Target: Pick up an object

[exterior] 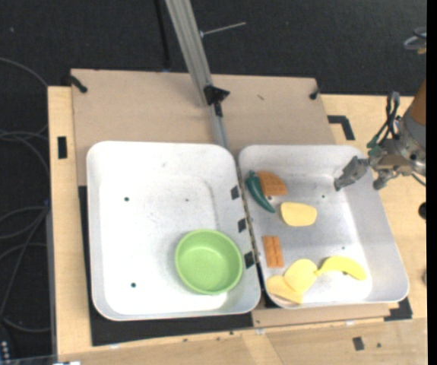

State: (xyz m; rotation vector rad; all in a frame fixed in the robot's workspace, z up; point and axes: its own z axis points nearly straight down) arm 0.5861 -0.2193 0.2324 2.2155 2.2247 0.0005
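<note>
My gripper [364, 177] hangs over the upper right corner of the right bin [378, 226], open, with nothing between its fingers. Below and to its left in that bin lie a yellow wedge [299, 214], an orange block [273, 183] with a curved green piece [259, 192] against it, a small orange slab [273, 251], a yellow lump [299, 278] and a yellow banana-like piece [343, 267]. A green bowl [209, 261] sits upright in the left bin [142, 196], near its front right corner.
A slanted metal rail [191, 44] runs from the top of the view down to the gap between the bins. The bins rest on a tan bench [157, 105]. Black cables trail over the dark floor at the left.
</note>
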